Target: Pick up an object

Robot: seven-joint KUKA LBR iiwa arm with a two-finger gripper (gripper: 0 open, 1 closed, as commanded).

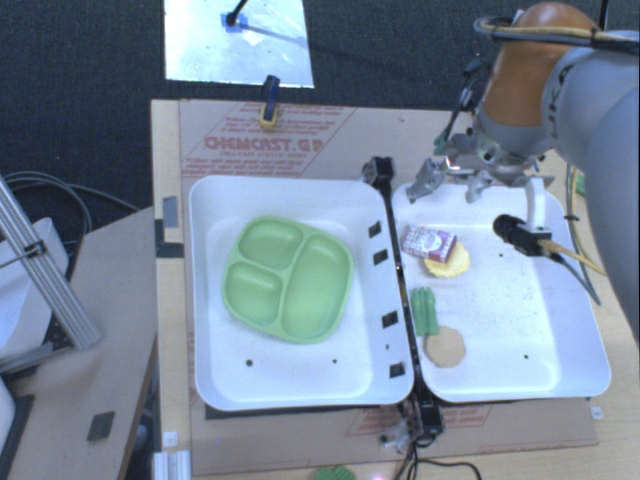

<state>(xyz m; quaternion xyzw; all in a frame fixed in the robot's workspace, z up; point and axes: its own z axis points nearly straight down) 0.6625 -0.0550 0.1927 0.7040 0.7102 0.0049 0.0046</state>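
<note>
Gripper (452,176) hung at right bin's (570,318) 11 o'clock rim, fingers apart, nothing between them. Packet (428,240) overlapped yellow disc (449,260) toward 6 o'clock of it. Risk: descent pinching both, or striking rim.

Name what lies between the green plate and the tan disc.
Camera view: the bins' shared rim and a small green piece lie between the green plate and tan disc.
</note>
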